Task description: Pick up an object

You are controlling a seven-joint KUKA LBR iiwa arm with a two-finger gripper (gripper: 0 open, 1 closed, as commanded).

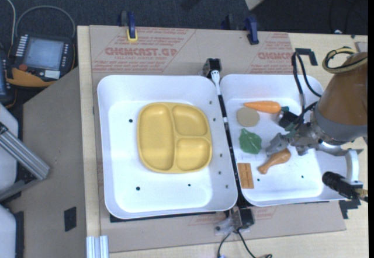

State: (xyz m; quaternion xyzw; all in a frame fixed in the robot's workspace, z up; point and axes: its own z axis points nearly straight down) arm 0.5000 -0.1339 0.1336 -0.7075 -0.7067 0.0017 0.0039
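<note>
- Objects in the right bin (274, 192): a carrot (263, 107) and a tan disc (248, 117) toward the far edge, a green piece (250, 141) in the middle, a drumstick (273, 161) nearer me.
- I see the gripper (284, 141) low, just above the drumstick.
- Fingers: I cannot tell if apart or together.
- A yellow divided plate (173, 136) lies in the left bin (117, 181).

tray (174, 136) in left bin (117, 181) | carrot (263, 107) in right bin (280, 192)
</note>
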